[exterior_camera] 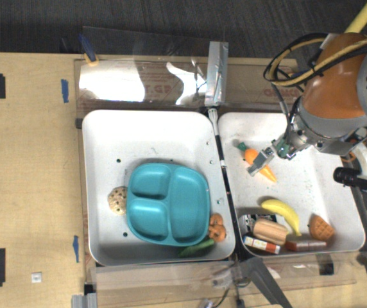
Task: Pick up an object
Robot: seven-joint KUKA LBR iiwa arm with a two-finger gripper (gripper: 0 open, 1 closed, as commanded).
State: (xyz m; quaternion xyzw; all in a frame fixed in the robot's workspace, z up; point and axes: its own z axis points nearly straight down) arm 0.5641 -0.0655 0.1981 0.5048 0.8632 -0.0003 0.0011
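The grey arm [337,88], with its orange band, reaches in from the right over the right bin [337,197], and its hand [265,158] hangs low in the upper left part of that bin, right at an orange carrot [260,164] with a green top. The hand overlaps the carrot, and one finger [259,165] lies across its body, but whether the fingers are spread, pressed together or pinching the carrot cannot be told from this slanted view. The carrot lies apart from the rest of the bin's contents, with bare white floor around it. Along the near edge of the same bin a crowded group sits together: a yellow banana [283,213], a brown bread-like piece [320,226] to its right, a tan wooden cylinder [270,230] and a dark bottle-shaped item [299,244] touching or overlapping each other. The left bin [106,133] holds a teal divided plate [167,202] in its middle, a speckled cookie [117,199] just beside the plate's left rim, a small orange-brown item [217,227] at its right lower corner and a green leaf-like piece [196,249] partly under its near edge. A clear panel [151,76] stands behind the bins on the worktop [29,191].
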